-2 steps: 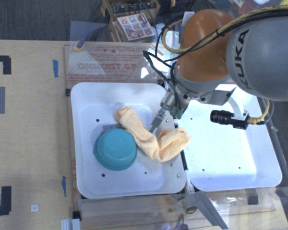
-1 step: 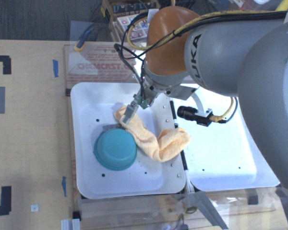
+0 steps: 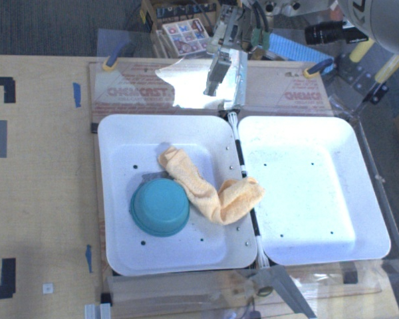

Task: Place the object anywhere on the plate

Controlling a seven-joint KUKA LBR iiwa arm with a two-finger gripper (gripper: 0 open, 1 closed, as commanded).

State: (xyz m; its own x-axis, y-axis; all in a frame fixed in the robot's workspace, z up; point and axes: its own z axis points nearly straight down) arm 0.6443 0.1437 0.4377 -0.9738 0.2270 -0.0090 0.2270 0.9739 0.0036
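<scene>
Left white bin, holding cloth and dish.
Inside it: tan cloth draped rightward over its right rim; teal plate touching cloth's left end. Beyond its far rim: gripper, fingers apart, holding nothing.

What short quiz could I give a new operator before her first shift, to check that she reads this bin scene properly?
1. True or false: the round teal plate sits in the left shallow white bin.
2. Where does the crumpled yellow cloth end on its right side?
A. flat in the middle of the right shallow white bin
B. draped over the divider between the bins
C. on the wooden bench
3. Fill in: the two-finger gripper hangs above the ____ edge of the bins.

Key: 1 true; 2 B; 3 far.
</scene>
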